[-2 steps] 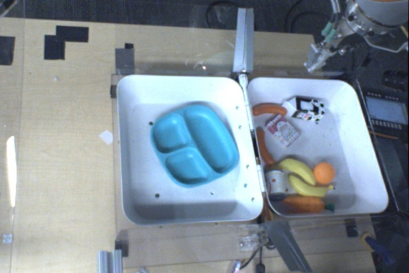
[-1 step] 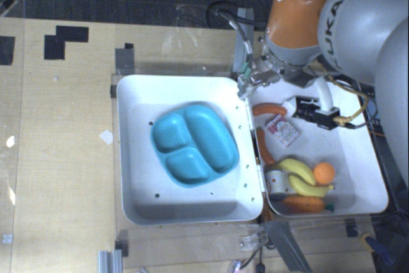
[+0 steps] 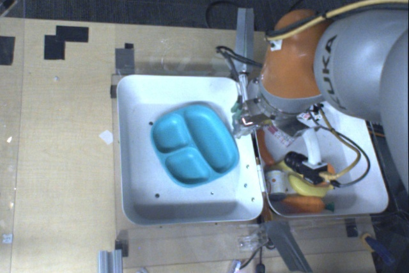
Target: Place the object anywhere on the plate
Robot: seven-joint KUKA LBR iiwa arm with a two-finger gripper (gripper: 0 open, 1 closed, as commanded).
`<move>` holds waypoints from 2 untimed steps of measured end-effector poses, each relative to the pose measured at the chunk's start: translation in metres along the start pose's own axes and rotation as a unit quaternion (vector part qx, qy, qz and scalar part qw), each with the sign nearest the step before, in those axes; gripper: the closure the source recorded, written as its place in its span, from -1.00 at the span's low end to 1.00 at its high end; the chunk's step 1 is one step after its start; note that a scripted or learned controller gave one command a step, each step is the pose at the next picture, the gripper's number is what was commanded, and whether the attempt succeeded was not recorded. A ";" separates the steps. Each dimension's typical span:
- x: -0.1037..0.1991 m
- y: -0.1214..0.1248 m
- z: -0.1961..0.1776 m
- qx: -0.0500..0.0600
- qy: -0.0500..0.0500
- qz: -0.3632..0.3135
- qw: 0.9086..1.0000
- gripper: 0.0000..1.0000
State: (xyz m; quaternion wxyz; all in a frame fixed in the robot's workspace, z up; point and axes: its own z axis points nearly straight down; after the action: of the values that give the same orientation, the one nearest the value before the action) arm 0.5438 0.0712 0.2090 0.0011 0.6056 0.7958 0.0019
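Plate (image 3: 193,145), blue with three wells, is the landmark here; its wells show bare blue, so nothing has been delivered yet.

The arm (image 3: 358,54) is the biggest thing in view, reaching in from the plate's right and looming above the strip just right of it. The left bin (image 3: 128,137) surrounds the plate, with white floor showing on every side. The right bin (image 3: 377,198) lies to the plate's right, partly under the arm.

The gripper (image 3: 245,118) sits just beside the plate's right edge, about over the wall between the bins. Whether it is wide, narrow or carrying anything, I cannot tell; the wrist hides it. Further right of the plate, in the right bin, lie a banana (image 3: 305,187) and, touching it on the near side, a carrot (image 3: 303,204). I judge the object to be among these.

Risks, as I judge them:
- If the gripper is empty, a release here delivers nothing.
- If it holds something, letting go this close to the plate's right rim could drop it on the bin wall or on the white floor beside the plate.
- A low sweep toward the plate could clip that wall or shove the plate.
- A curved banana may roll off the rim.
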 end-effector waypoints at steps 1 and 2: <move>-0.001 0.000 0.000 0.000 0.000 0.001 1.000 -1.00; -0.001 0.000 0.000 0.000 0.000 0.001 1.000 -1.00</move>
State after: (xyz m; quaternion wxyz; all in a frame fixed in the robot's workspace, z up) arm 0.5439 0.0706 0.2090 0.0010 0.6061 0.7954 0.0016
